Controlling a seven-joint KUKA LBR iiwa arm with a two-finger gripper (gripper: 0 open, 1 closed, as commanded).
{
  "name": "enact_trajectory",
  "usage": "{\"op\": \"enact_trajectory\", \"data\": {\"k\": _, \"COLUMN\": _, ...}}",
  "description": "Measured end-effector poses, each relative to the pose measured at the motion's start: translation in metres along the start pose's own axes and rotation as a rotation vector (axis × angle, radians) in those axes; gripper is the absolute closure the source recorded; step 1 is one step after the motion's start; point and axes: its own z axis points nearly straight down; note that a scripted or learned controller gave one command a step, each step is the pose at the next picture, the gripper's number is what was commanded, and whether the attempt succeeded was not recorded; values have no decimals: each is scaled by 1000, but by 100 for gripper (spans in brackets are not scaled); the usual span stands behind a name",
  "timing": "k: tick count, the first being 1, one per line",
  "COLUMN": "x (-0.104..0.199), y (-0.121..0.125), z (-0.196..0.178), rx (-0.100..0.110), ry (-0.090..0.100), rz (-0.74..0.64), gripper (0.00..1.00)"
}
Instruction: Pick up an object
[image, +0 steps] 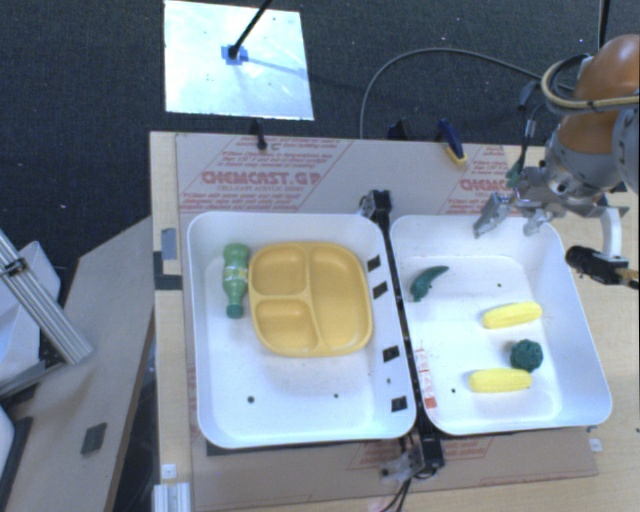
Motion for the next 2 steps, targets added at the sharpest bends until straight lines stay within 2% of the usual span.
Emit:
{"op": "enact_trajectory", "data": {"k": 1, "x": 0, "y": 3, "z": -8, "rx": -13, "ry": -2, "rz": -2, "gripper": 0}}
{"op": "enact_trajectory", "data": {"k": 2, "x": 7, "y": -1, "z": 51, "rx": -8, "ry": -1, "rz": -4, "gripper": 0}}
